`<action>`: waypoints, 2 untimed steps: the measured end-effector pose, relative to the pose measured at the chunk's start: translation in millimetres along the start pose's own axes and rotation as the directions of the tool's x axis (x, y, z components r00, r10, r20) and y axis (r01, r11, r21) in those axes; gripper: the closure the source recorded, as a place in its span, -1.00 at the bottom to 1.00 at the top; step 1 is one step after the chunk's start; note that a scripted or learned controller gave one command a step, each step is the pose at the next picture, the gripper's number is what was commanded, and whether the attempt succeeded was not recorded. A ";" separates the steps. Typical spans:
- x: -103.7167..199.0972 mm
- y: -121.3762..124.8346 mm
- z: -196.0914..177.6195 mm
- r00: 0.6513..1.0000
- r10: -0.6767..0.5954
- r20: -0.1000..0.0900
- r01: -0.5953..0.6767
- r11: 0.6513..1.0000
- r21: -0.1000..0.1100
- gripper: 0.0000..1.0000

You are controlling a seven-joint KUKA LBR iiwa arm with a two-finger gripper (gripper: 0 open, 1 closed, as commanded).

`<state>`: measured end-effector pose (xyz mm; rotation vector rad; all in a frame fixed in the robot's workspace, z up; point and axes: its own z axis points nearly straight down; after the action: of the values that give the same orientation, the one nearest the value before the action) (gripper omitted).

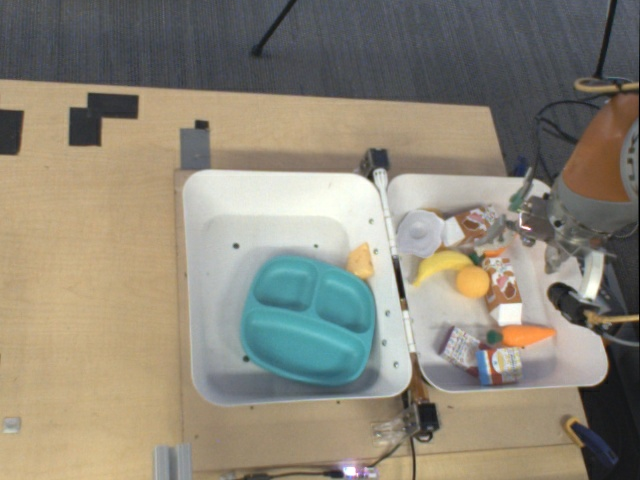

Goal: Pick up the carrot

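Wooden bench, two white bins side by side. The carrot (527,335) lies on the floor of the right bin (590,368), below the gripper (520,220) in the picture and apart from it; a small carton (498,365) touches its green end. Whether the gripper is wide or narrow cannot be told. A descent square across the carrot's middle is advised. Little room is left beside the bin's near rim; more is found toward the banana (441,265).
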<state>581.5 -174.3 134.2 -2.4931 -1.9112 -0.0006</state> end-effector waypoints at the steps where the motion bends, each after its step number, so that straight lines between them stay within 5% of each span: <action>1: 31.7 -81.4 -91.2 1.000 -0.004 -0.001 0.004 1.000 -0.002 -1.00; 2: 66.8 -67.3 -33.0 0.993 -0.118 0.000 0.118 0.993 0.000 -1.00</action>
<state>533.8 -92.3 167.2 -2.3759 -2.0554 -0.0012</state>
